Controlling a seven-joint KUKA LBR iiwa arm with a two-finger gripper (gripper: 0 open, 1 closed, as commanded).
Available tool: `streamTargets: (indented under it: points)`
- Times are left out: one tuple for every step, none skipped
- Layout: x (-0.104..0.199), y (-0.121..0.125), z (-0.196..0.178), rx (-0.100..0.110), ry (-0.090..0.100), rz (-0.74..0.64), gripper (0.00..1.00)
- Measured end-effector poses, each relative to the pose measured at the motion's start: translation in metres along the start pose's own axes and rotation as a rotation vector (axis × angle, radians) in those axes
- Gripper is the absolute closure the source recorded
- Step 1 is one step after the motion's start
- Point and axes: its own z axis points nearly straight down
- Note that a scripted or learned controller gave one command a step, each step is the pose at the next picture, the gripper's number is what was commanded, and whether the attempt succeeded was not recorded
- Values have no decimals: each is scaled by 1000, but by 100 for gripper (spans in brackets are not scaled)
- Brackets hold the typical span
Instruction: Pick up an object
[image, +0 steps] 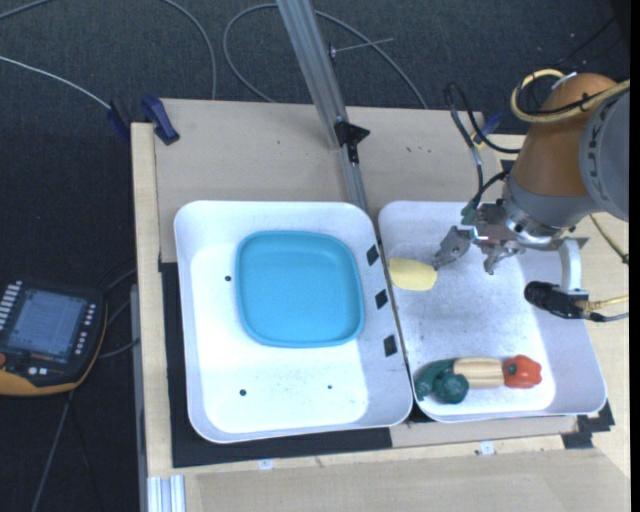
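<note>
yellow object (412, 274) in right bin (590, 385); gripper (472, 251) spread, seemingly empty; blue plate (300, 288) in left bin (205, 400).

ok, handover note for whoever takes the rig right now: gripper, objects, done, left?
Gripper: open, over the upper part of the right bin, holding nothing.
Objects: yellow piece at that bin's left wall, just left of the fingers. Green piece, tan piece and red piece in a row along its near edge. Blue tray in the left bin.
Done: nothing picked yet.
Left: grasp and lift one object; the yellow one is closest.
</note>
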Motion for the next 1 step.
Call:
streamTargets:
  points:
    - [0, -1, 53, 0, 0, -1, 0]
